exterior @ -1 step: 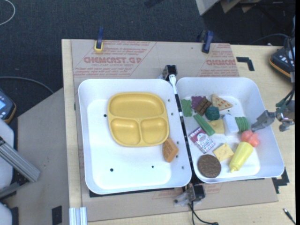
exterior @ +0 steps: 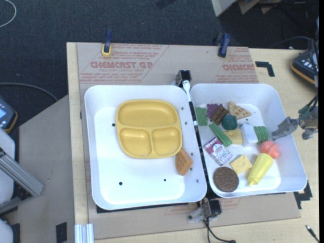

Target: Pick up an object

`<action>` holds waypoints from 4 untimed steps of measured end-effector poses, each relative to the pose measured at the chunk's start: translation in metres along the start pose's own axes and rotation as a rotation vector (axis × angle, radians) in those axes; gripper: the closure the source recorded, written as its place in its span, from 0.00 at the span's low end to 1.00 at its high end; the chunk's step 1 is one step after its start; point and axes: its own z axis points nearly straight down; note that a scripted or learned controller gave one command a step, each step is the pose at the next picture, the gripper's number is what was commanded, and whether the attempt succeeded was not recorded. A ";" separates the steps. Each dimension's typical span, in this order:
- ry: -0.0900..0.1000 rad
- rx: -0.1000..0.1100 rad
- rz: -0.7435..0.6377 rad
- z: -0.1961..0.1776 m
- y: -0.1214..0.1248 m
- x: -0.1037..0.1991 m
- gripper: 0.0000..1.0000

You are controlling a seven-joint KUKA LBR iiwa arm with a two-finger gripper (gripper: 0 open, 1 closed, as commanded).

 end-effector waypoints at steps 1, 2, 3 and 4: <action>0.002 0.004 0.000 0.043 -0.003 0.001 0.00; 0.003 0.005 0.000 0.093 -0.006 0.012 0.00; 0.003 0.006 0.000 0.148 -0.016 0.018 0.00; 0.003 -0.001 0.000 0.175 -0.015 0.019 0.00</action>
